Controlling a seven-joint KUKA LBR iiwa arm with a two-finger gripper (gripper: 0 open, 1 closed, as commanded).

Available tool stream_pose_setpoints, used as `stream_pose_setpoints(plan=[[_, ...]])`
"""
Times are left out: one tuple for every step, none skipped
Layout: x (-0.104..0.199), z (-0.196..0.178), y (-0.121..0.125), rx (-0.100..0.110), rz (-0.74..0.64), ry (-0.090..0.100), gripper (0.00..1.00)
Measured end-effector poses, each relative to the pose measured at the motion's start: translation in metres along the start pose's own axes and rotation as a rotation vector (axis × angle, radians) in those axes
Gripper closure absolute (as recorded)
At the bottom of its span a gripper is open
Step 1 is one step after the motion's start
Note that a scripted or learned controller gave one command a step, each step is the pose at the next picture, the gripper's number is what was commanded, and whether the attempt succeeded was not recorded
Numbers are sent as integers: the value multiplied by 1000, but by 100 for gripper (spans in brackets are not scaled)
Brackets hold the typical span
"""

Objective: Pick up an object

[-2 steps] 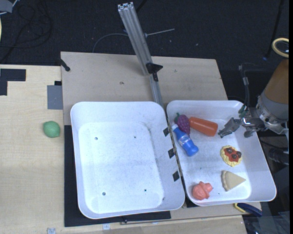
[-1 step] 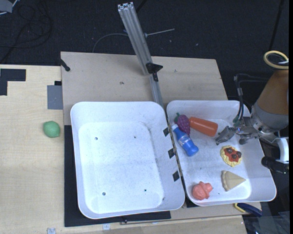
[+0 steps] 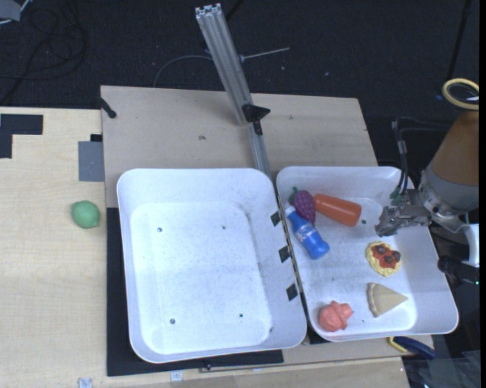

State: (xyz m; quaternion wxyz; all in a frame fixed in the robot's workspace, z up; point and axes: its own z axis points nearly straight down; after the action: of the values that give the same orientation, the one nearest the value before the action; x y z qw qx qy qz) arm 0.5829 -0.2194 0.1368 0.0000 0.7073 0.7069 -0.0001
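Observation:
The right bin (image 3: 437,314) holds several toy foods. An orange carrot-like piece (image 3: 337,208) lies near its back, with a purple grape bunch (image 3: 304,204) to its left and a blue bottle (image 3: 309,237) below that. A small round pizza (image 3: 383,258) sits toward the right side. Along the front lie a beige wedge (image 3: 384,299) and a pink lump (image 3: 334,316). My gripper (image 3: 390,222) hangs over the right bin, just above the pizza and right of the carrot piece. Nothing shows between its fingers.
The left bin (image 3: 137,192) stands beside the right one on a dark mat. A green ball (image 3: 86,214) rests on the wooden bench to the left. A metal rail (image 3: 230,63) slants down to the bins from the back. The arm's orange band (image 3: 461,148) is at the right edge.

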Motion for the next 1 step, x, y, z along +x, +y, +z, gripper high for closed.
stream_pose_setpoints(plan=[[2,-43,-3,-3,0,-1,100]])
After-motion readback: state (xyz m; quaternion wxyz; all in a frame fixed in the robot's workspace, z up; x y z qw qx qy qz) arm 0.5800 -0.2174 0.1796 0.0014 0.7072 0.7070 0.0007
